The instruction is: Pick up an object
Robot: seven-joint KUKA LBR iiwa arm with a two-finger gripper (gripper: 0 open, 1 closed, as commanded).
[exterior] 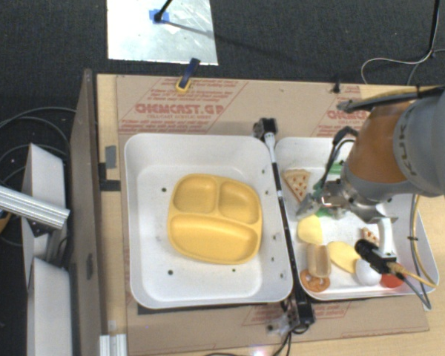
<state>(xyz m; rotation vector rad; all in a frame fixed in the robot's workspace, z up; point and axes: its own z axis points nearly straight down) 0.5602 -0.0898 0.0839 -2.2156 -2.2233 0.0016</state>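
Note:
My gripper (319,201) hangs low over the middle of the right bin (304,151), the arm coming in from the right. Just left of it lies a tan waffle-patterned wedge (297,183). A round yellow lemon-like object (309,231) sits directly below the gripper. A bit of green (328,213) shows under the gripper body. Further towards the front lie a brown cylinder (318,261), a pale yellow piece (342,256), a white egg shape (366,274) and a small red object (391,280). Nothing can be seen held.
The left bin (148,199) holds a yellow divided plate (214,218). A dark divider rail (280,199) runs between the bins. An orange disc (311,281) lies under the brown cylinder near the front rim. Cables hang at the bench's right.

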